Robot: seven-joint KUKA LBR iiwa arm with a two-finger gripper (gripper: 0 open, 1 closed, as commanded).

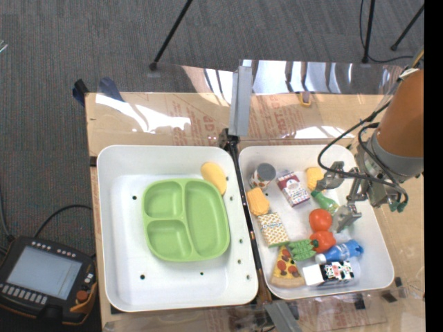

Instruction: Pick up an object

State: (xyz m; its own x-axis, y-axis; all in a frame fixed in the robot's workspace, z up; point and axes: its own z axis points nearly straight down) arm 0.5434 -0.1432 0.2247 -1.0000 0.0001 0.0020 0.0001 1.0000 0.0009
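**Q:** Tomato (319, 219), the likeliest object: where do you find it?

**A:** In the right bin (385, 258), touching a second red piece below it, just left of the gripper (340, 196).

**Q:** Gripper state?

**A:** Fingers spread wide, nothing between them. You should centre over the tomato and descend vertically, avoiding the green bottle (325, 201).

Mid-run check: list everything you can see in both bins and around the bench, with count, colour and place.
bins: 2, white, side by side
tray: 1, green, left bin
banana: 1, yellow, left bin, by the tray
can: 1, grey, right bin
carton: 1, red, right bin
tomatoes: 2, red, right bin
pizza slice: 1, right bin front
bottle: 1, blue-capped, right bin
pendant: 1, black, left of the bench
gripper: 1, grey, over right bin
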